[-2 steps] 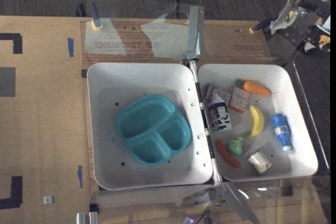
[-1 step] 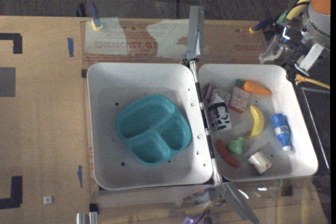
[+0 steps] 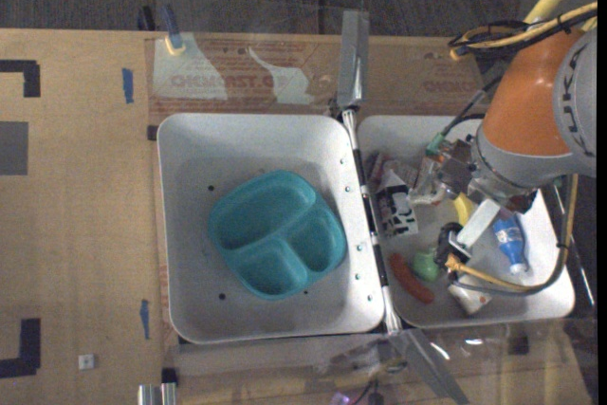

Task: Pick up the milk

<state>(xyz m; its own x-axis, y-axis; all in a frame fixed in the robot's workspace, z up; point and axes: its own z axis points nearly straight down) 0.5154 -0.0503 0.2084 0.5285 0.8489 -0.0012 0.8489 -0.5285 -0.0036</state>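
"KU" lettering on the arm (image 3: 590,90), faint mirrored lettering on clear sheet (image 3: 228,81)

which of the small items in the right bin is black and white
The milk carton, at the right bin's left side. The others differ: red sausage, green piece, blue bottle.

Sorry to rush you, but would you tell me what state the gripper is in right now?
Gripper: over the right bin, close to the milk carton; open, closed or holding cannot be told.
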